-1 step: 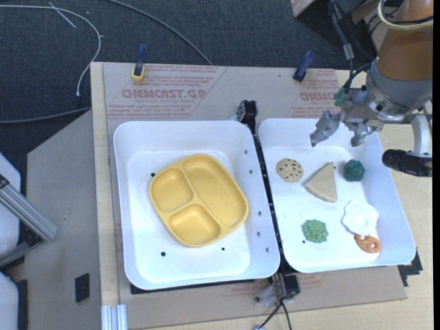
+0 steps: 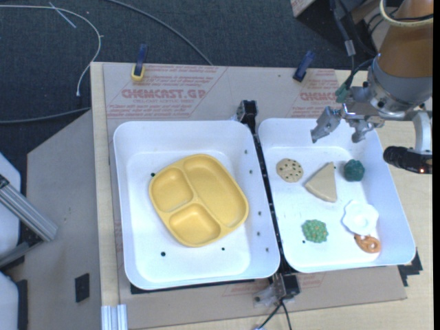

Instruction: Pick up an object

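Hovering over the right bin's (image 2: 395, 205) far edge, your gripper (image 2: 340, 130) hangs spread apart, grasping nothing. Below it you see a cookie (image 2: 289, 170), tan wedge (image 2: 323, 183), dark green piece (image 2: 354, 170), and a yellow tray (image 2: 198, 199) in the left bin (image 2: 130, 205).

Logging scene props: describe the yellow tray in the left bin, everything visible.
The yellow tray is a rounded-rectangle plate, smooth plastic by the look, split by raised ridges into three compartments with nothing in them. It lies flat and right side up, turned at an angle to the bin's sides, near the middle of the left bin. It touches nothing but the bin floor.
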Robot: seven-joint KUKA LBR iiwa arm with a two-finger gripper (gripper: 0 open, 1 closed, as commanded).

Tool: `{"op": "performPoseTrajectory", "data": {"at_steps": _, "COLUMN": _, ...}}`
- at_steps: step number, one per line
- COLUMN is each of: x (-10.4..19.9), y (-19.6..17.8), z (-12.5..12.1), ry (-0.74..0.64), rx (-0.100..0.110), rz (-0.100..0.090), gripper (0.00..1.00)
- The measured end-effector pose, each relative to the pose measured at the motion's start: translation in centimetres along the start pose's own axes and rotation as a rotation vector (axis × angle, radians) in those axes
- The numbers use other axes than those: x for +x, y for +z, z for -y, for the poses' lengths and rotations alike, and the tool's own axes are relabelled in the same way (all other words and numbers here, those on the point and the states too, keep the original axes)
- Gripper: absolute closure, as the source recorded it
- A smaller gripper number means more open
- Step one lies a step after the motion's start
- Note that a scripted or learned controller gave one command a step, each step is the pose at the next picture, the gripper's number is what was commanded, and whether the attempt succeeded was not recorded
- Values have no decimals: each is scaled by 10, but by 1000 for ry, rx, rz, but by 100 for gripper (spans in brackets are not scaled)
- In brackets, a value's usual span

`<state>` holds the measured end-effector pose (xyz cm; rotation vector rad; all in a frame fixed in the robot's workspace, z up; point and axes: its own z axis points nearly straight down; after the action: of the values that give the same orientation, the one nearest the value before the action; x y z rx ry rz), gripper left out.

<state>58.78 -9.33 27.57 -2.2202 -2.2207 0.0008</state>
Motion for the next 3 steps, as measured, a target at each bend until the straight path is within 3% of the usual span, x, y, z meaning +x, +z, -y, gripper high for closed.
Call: {"op": "performPoseTrajectory", "data": {"at_steps": 3, "x": -1, "y": 159, "z": -7, "ry": 0, "rx": 6, "rz": -2, "gripper": 0}}
